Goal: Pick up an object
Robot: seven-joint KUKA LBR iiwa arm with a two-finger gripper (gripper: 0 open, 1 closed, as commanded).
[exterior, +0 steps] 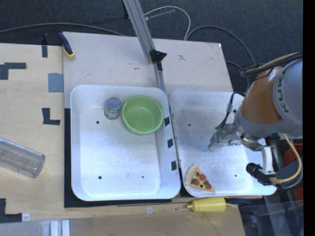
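Count from my station | white bins: 2, side by side | green bowl: 1 | small can: 1 | pizza slice toy: 1 | yellow bottle: 1 | clear plastic container on my table: 1

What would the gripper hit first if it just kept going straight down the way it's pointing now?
Most likely the bare white floor of the right bin. The gripper points down over an open patch; the pizza slice lies nearer the camera, off that line. Its height above the floor is unclear.
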